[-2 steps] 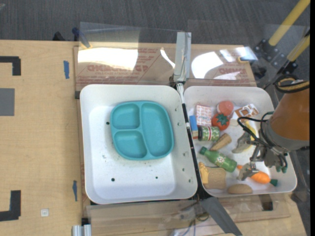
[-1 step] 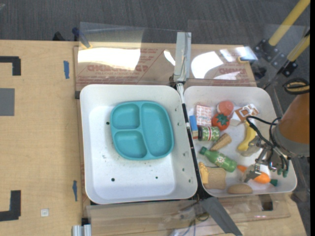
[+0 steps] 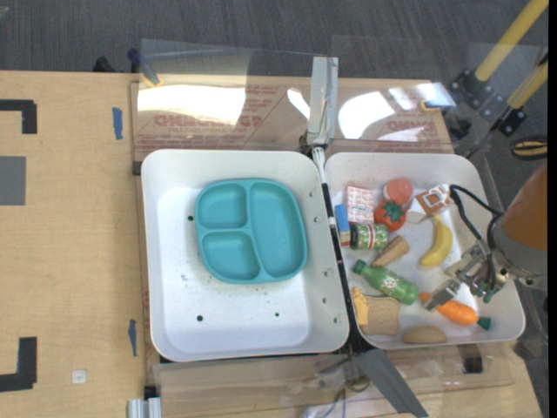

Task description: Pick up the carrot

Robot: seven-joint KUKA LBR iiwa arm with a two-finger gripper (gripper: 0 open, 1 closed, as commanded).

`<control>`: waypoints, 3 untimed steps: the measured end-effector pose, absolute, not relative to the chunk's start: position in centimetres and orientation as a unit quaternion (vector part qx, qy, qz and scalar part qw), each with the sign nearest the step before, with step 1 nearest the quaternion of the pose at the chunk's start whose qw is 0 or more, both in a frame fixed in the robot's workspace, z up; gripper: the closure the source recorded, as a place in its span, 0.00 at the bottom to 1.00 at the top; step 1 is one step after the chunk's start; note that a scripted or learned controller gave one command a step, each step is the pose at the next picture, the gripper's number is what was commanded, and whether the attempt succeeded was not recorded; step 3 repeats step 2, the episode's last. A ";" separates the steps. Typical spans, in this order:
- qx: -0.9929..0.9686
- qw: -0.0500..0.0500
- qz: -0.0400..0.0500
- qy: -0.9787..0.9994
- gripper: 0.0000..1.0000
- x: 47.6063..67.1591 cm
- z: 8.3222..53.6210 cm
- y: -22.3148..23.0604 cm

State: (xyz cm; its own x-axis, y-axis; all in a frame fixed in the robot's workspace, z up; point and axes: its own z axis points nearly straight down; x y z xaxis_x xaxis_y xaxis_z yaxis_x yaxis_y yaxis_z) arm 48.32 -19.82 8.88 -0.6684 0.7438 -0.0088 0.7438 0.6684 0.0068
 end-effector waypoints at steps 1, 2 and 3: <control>0.406 0.010 0.001 0.914 1.00 48.6 10.1 -19.9; 0.483 0.004 0.002 0.876 1.00 49.4 19.2 -12.1; 0.483 0.004 0.002 0.876 1.00 49.4 19.2 -12.1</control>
